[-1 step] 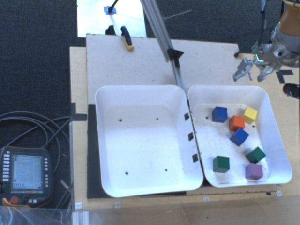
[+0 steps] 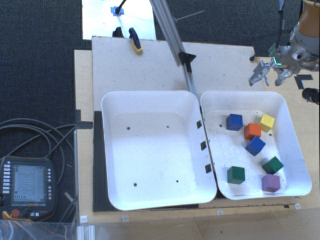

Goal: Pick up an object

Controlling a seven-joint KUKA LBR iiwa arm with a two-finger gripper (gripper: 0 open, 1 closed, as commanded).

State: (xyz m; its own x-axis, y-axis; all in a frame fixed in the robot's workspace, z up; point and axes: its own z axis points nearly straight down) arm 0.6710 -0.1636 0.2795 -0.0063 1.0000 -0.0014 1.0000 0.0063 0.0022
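Near edge of right bin [image 2: 295, 149]: purple cube [image 2: 270, 183], two green cubes [image 2: 236, 174] [image 2: 273, 165]. Further back: blue [image 2: 255, 145], orange [image 2: 252, 130], yellow [image 2: 267, 122], second blue [image 2: 234, 122]. Cubes, no long axis. Gripper [image 2: 270, 75] hovers beyond bin's far rim, pointing down, fingers spread, holding nothing.

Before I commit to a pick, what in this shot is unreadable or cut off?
- End effector: small and partly blurred above the right bin's far rim; its finger state is unreadable.
- Arm: cut off by the top and right edges.
- Orange cube against the yellow cube and blue cube: gaps unreadable from this slant.
- Pendant screen, lower left: too small to read.
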